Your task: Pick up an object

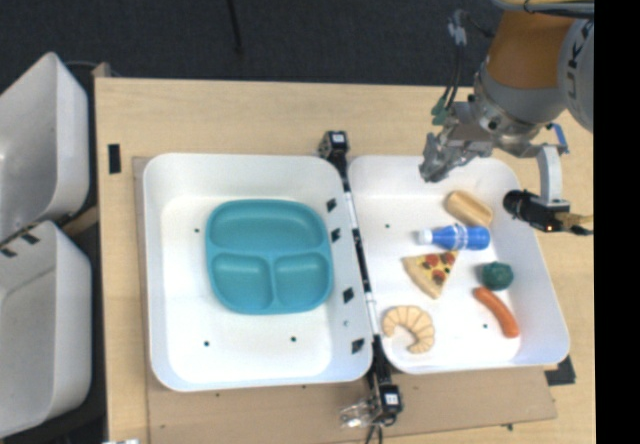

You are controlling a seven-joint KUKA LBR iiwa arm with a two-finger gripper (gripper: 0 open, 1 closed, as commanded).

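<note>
The right bin [395,194] holds several toy foods: a tan bread roll [468,207], a blue and white bottle [455,237], a pizza slice [430,272], a dark green round piece [496,275], an orange-red sausage [497,312] and a croissant [410,327]. My gripper [436,168] hangs over the bin's far edge, up and to the left of the bread roll, apart from every object. Nothing shows between its fingers.
The left bin [170,232] carries a teal divided plate [268,255]. A black clip [333,143] sits at the far end of the divider between the bins. White chair-like shapes [40,142] stand at the left edge of the bench.
</note>
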